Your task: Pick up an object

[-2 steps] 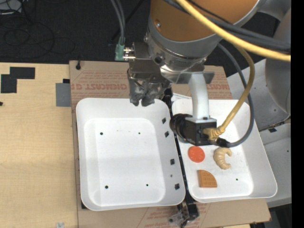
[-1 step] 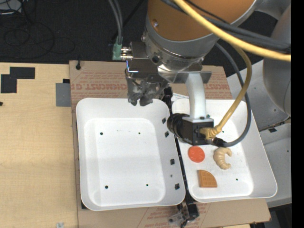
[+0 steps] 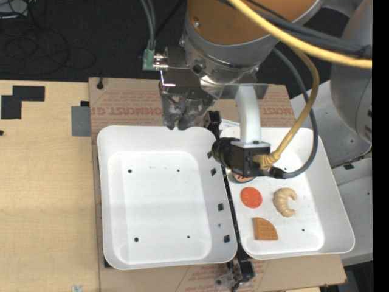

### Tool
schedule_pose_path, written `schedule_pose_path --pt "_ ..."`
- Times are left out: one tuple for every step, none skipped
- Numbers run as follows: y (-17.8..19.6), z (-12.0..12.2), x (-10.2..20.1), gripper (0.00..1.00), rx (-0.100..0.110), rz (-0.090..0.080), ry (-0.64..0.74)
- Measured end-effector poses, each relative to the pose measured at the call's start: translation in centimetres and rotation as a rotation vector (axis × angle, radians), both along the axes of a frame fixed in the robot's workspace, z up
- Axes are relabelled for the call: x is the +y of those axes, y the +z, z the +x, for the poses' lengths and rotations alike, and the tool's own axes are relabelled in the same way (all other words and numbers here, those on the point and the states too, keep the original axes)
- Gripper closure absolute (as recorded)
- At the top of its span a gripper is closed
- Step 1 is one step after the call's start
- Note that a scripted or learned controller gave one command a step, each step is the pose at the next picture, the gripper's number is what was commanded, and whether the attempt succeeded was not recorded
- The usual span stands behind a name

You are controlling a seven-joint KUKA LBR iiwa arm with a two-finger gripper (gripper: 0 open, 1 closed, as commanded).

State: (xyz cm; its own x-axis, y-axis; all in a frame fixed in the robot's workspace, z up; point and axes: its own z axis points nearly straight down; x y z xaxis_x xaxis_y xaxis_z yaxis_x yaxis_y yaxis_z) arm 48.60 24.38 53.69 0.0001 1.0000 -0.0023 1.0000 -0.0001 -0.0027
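The gripper (image 3: 181,115) hangs over the far rim of the left bin (image 3: 104,199), well apart from anything it could lift; its tip is dark and blurred, so I cannot tell how far open the claw is, nor whether it has hold of anything.

The things to pick all lie in the right bin (image 3: 341,230), towards its near half: a croissant (image 3: 285,201), a flat red disc (image 3: 251,197) just beside it, and a tan waffle wedge (image 3: 265,229) nearer the front rim; a pinkish round thing (image 3: 244,179) is partly hidden just beyond the disc.

By my judgement the step in hand is the approach, and nothing has been secured yet; to do it well, the arm should cross to the right bin, centre above one item, and come down straight; the croissant looks the best choice, being plump enough to grip across its middle; the disc and wedge lie flat and may slip out.

The left bin shows a bare white floor with a few small dark dots.
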Motion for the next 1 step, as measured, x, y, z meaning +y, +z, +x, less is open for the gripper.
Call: schedule_pose_path --pt "-4.34 -1.07 -0.11 1.0 0.005 -0.002 0.001"
